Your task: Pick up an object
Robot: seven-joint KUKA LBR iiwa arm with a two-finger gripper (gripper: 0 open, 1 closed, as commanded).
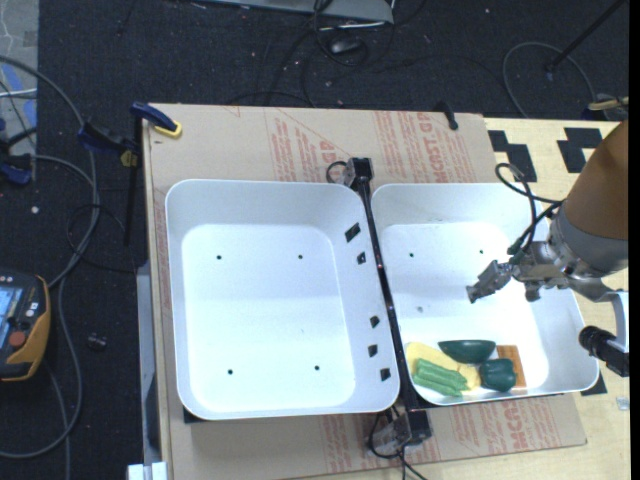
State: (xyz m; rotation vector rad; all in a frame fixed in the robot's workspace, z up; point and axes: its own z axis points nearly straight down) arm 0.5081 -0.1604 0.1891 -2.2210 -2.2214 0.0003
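Nearest the camera, along the front wall of the right bin [440, 208], lie the possible targets: a ridged green object [438, 376] on a yellow piece [424, 355], a dark green bowl-like piece [467, 349], a teal lump [498, 374] and an orange block [511, 354]. All are packed close together. The gripper [487, 282] hangs above the bin's middle, apart from them; whether it is open or closed I cannot tell. I think it should descend on an outer object, because the crowding may block a clean grasp.
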